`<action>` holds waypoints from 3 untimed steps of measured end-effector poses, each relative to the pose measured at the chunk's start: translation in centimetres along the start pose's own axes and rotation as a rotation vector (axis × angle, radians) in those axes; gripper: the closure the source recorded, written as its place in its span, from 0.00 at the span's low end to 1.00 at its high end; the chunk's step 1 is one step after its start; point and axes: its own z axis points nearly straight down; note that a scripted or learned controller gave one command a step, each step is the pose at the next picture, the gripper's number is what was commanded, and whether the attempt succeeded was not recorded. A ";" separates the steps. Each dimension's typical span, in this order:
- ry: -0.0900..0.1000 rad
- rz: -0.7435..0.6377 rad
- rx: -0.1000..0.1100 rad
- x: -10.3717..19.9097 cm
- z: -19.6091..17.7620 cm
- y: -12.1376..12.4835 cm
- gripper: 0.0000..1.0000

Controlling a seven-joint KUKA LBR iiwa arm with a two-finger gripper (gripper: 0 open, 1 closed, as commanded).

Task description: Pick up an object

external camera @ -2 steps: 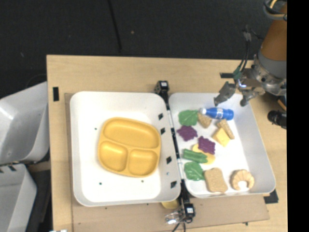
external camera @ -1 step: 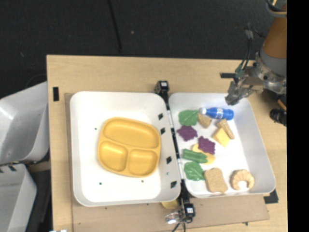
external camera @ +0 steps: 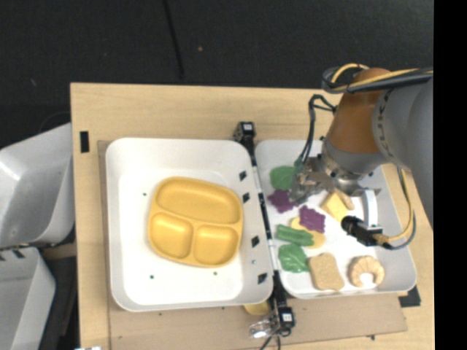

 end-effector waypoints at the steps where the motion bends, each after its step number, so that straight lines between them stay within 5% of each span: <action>1: -0.001 -0.005 -0.017 9.0 -6.2 -3.6 1.00; 2: -0.007 0.004 -0.034 5.6 -26.6 -9.0 1.00; 3: -0.004 0.003 0.001 8.5 -8.4 -7.1 1.00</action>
